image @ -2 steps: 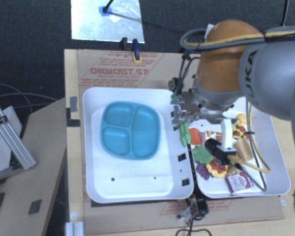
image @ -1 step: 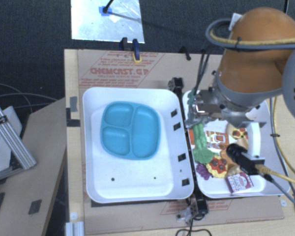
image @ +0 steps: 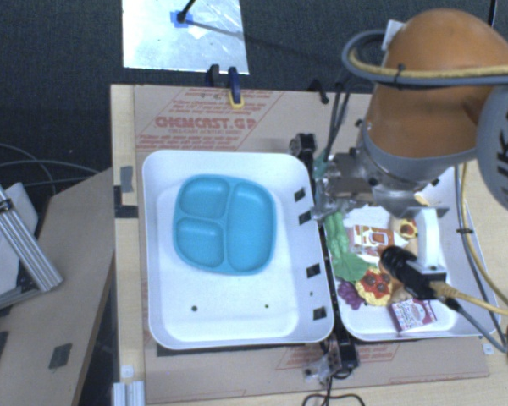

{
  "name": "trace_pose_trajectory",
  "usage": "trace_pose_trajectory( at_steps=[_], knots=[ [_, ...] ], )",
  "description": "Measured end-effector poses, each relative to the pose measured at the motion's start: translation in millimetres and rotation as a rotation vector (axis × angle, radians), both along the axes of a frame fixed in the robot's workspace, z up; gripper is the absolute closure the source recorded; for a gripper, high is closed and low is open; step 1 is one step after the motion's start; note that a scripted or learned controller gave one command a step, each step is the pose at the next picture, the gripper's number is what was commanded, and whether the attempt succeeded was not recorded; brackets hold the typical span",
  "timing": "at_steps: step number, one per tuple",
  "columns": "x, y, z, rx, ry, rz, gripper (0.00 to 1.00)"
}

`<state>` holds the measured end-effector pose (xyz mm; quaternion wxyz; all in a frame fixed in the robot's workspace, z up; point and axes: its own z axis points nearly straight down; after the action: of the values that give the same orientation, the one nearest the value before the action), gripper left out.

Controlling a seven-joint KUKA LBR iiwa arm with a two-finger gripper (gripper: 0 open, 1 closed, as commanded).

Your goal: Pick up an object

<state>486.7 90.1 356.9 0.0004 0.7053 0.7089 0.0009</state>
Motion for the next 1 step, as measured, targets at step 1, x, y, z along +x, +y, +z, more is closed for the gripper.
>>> trace_pose_trajectory(
  at_steps=[1],
  knots=[
    [16.5,-4.6,83.1,0.001,-0.009,-0.001,1.00]
  ],
)
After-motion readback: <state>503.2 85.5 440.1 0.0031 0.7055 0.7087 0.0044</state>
